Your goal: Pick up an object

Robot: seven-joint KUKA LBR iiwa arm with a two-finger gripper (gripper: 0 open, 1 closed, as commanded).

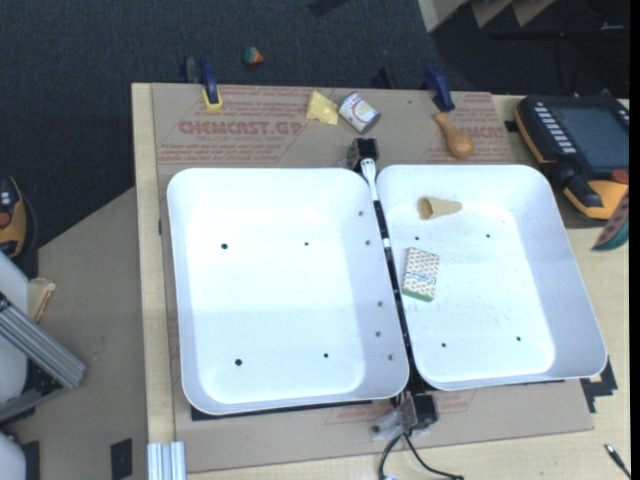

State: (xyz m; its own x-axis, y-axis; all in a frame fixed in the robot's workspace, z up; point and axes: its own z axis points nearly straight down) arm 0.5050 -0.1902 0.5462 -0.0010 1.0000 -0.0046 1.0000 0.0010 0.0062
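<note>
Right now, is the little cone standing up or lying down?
Lying down. The cone rests on its side in the right bin, near the back.

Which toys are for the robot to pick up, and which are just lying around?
For the job, in the right bin:
- ice cream cone
- patterned box

Just lying about, on the board behind the bins:
- yellow cheese wedge
- small can
- wooden pear-shaped piece

Patterned small box and tan cone, right bin.
</note>
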